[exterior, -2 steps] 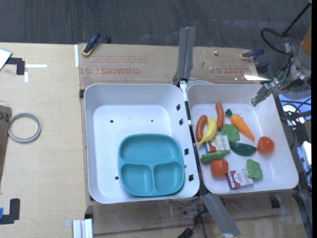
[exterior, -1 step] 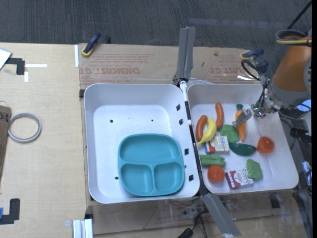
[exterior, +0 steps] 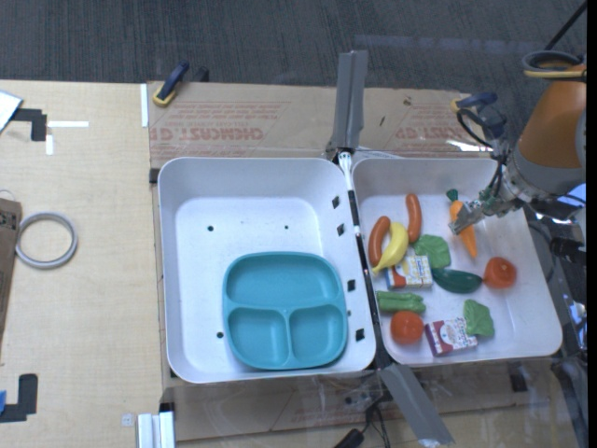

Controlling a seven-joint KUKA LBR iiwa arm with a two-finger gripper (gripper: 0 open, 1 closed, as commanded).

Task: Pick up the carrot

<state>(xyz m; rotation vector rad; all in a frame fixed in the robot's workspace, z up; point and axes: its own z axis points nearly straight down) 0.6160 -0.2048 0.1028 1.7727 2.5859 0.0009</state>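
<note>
Bench (exterior: 84,325): light wood surface at left, brown cardboard sheet (exterior: 252,119) under and behind the bins. Two shallow white bins side by side on it: left bin (exterior: 187,213), right bin (exterior: 536,325), touching along the middle, grey divider post (exterior: 351,101) rising at the back where they meet. Loose on the wood: a tape roll (exterior: 42,241) near the left edge, black brackets at (exterior: 34,124) and (exterior: 23,395), white tape strip (exterior: 67,125) just beside the upper bracket. A blue-and-yellow clamp (exterior: 173,82) sits at the cardboard's back left corner; another, probably the same kind, at back right (exterior: 476,104), partly hidden.
</note>
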